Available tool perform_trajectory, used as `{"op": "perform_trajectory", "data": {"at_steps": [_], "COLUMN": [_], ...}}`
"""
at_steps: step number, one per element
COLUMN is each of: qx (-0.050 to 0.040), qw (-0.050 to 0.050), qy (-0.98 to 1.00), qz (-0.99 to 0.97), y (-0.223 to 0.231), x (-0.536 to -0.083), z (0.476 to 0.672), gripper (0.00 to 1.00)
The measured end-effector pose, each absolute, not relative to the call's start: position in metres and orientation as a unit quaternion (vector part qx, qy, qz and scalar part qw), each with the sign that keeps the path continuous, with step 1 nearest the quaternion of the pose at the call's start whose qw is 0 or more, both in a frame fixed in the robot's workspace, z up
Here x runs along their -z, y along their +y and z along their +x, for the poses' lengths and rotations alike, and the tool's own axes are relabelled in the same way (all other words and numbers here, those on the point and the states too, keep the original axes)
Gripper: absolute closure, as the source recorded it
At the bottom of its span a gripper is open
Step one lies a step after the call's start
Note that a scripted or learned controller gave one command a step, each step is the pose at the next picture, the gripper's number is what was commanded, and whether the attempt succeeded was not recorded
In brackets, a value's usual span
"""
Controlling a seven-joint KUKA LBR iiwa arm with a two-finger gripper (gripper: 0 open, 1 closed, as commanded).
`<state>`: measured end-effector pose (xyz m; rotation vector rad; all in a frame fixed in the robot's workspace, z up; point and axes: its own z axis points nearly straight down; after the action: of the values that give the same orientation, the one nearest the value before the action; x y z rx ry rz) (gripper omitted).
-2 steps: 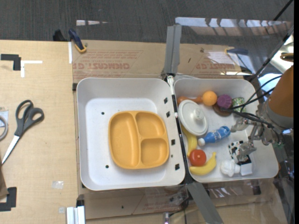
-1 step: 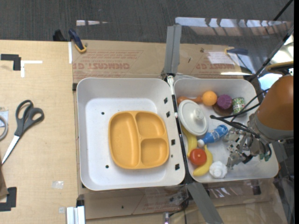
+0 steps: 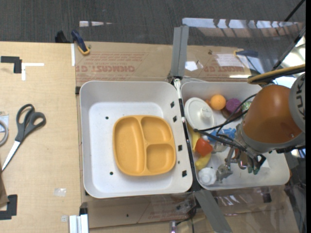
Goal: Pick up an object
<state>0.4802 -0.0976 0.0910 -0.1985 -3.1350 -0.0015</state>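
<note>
Low in right bin (image 3: 279, 176), gripper (image 3: 224, 171) near white cap (image 3: 206, 177).

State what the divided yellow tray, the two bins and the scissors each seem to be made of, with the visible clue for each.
Divided yellow tray: probably matte moulded plastic; uniform colour, rounded compartment walls.
Left bin and right bin: likely smooth white plastic; soft sheen, rounded corners.
Scissors: blades look like metal, pale and reflective; the dark handles are likely plastic.

Bright, even overhead light, soft shadows inside the left bin (image 3: 92, 144) (glare along the upper right), focus fairly sharp.
</note>
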Motion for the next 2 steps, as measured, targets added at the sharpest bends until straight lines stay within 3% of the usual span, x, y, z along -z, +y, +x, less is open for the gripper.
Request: {"op": "perform_trajectory", "data": {"at_steps": [1,2], "qx": [-0.0002,-0.0013], "qw": [-0.001,-0.005], "qy": [-0.983,-0.993], "qz": [-0.182,-0.118], "y": [-0.124,-0.111], "x": [-0.121,-0.098], "z": [0.537,0.604], "gripper": [0.00,0.00]}}
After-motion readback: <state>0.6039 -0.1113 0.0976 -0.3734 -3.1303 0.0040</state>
